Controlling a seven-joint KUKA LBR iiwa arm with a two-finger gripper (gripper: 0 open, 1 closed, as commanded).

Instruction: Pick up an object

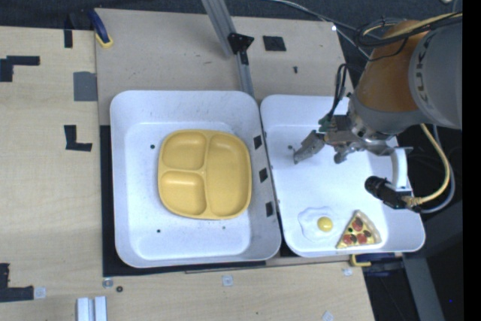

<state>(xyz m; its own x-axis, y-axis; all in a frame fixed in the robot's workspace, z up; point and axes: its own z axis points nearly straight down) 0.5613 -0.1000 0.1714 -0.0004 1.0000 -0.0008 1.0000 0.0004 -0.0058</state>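
Camera view: grey two-finger gripper (325, 149) hangs over the right shallow white bin (285, 116), jaws spread wide, nothing between them. Flat fried-egg toy (319, 223) and red-topped pizza-slice toy (358, 230) lie side by side near the bin's front edge, well apart from the jaws. Left white bin (135, 116) holds a yellow three-compartment plastic plate (204, 174).

Glossy yellow plastic plate (204, 174); smooth white plastic bins (124, 162); matt wooden bench (45, 222)

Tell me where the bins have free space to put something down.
Right bin: its left half is bare, between the left wall and the gripper. Egg and pizza crowd the near edge. Left bin: the tray fills the middle, leaving bare strips around it.
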